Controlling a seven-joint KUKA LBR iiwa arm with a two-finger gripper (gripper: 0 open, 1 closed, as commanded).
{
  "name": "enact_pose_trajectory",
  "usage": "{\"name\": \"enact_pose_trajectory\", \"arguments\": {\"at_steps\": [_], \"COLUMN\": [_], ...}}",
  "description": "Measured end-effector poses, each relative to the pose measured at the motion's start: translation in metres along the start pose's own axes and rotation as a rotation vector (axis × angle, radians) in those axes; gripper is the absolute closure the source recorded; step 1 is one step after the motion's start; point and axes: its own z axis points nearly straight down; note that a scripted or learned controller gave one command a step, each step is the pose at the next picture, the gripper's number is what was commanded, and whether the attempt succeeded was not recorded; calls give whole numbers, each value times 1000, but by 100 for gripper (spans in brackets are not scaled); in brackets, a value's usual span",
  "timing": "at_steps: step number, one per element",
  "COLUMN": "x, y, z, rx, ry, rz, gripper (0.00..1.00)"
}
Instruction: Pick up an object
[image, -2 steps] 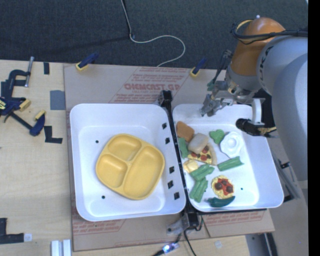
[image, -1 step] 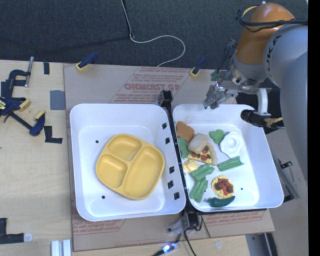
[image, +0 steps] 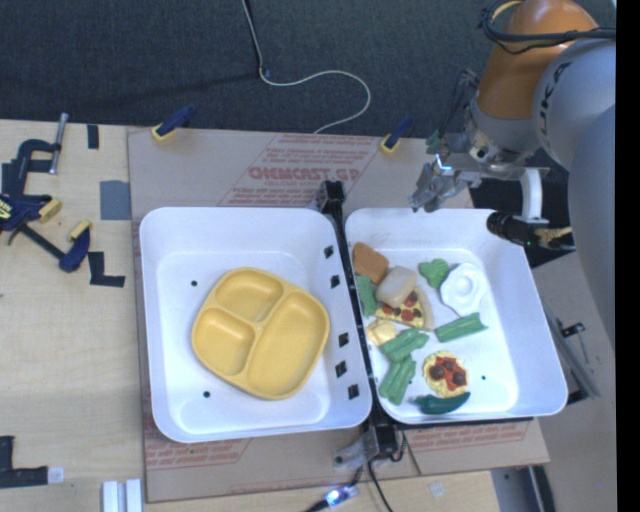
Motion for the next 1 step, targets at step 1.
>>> {"name": "enact_pose_trajectory", "arguments": {"at_steps": [1], "x": [50], "y": [-33], "z": [2], "rx": [4], "ry": [0], "rz": [-3], "gripper": [100]}}
